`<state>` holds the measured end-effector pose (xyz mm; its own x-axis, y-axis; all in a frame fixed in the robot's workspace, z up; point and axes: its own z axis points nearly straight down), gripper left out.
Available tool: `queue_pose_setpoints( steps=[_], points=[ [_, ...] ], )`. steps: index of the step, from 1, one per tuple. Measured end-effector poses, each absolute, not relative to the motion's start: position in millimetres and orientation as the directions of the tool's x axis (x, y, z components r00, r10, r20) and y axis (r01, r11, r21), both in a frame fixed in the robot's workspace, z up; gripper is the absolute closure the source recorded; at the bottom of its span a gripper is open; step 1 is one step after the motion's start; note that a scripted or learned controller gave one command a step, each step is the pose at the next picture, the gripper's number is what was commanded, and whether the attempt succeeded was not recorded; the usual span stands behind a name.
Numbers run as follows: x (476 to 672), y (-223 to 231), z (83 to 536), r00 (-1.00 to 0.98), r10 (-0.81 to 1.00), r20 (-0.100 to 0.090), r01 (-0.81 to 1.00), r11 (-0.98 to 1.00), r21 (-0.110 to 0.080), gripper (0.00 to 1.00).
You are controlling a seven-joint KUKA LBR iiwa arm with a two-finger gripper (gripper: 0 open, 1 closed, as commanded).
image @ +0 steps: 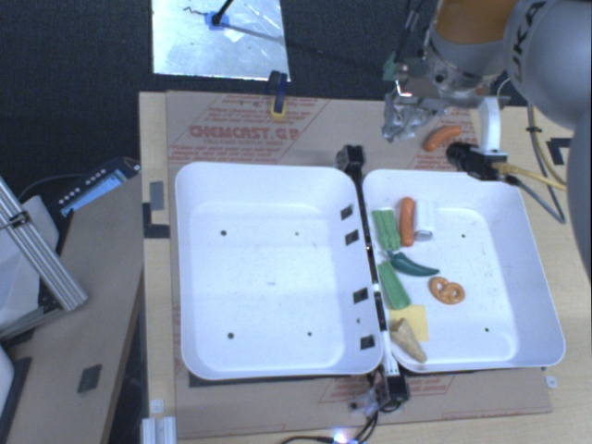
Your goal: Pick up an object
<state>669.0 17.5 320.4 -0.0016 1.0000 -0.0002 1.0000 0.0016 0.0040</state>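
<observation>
End effector (403, 123) raised behind right bin (518, 276), open/closed: can't tell. Orange sausage (442, 137) just beside it, on surface. Carrot (406, 220), pretzel (448, 291) in right bin.

Dark carpeted floor (74, 63) at 9 to 12 o'clock. Shiny silver sheet (217, 26) lying on it at 11 o'clock, glare across surface. Light wooden bench (102, 276) at 8 o'clock, brown printed cardboard (245, 128) across centre. Aluminium rail (32, 248) slanting at 9 o'clock.
</observation>
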Motion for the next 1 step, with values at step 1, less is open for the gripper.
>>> queue_pose_setpoints(
  steps=[1],
  points=[
    [668.7,73.4,330.3,-0.009,1.0,0.002,1.0,0.009,0.003,1.0]
  ],
)
